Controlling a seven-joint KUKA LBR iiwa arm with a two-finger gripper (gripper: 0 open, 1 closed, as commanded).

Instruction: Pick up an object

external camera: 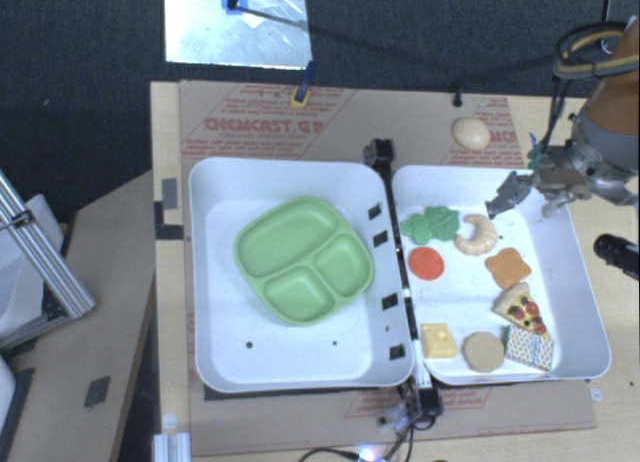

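The left bin [215, 250] holds a green divided plate [303, 260], lying flat and slightly turned, well apart from the hand. The right bin [585, 300] carries the toy foods. Nearest the divider sit a green leafy piece [432, 223] and, just below it, a red slice [426, 263]. Beside the leafy piece lies a curved croissant [477, 234]; this is the item closest to the hand, just below and left of it. Further right and lower is an orange-brown piece [508, 268], then a pizza slice [522, 309] with a patterned wrapper [530, 348] under it. Along the front edge rest a yellow cheese cube [437, 340] and a tan round cookie [484, 352]. A pale egg-like object [471, 133] lies on the tabletop [260, 115] beyond the right bin.

The hand [512, 193] hangs over the far right part of the right bin, its dark tip pointing down and left toward the croissant, nothing visibly between its fingers; whether they are apart or together I cannot tell. The arm [610, 135] comes in from the right, above the bin's rim, tilted toward the bins.
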